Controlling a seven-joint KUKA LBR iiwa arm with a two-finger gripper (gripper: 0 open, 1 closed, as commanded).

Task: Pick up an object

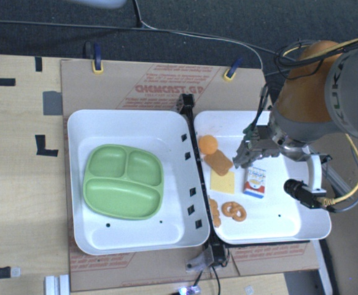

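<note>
Over the right bin [289,229], our gripper [245,157], fingers spread and holding nothing, hangs just beside the brown bread piece [218,162], which we judge needs a centred, straight descent before closing.

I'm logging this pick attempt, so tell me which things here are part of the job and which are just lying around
Part of the job:
gripper
orange ball
brown block
yellow cheese slice
small carton
pretzel
right bin, which holds them

Lying about:
green divided plate
left bin
clamps on the cardboard sheet
</note>
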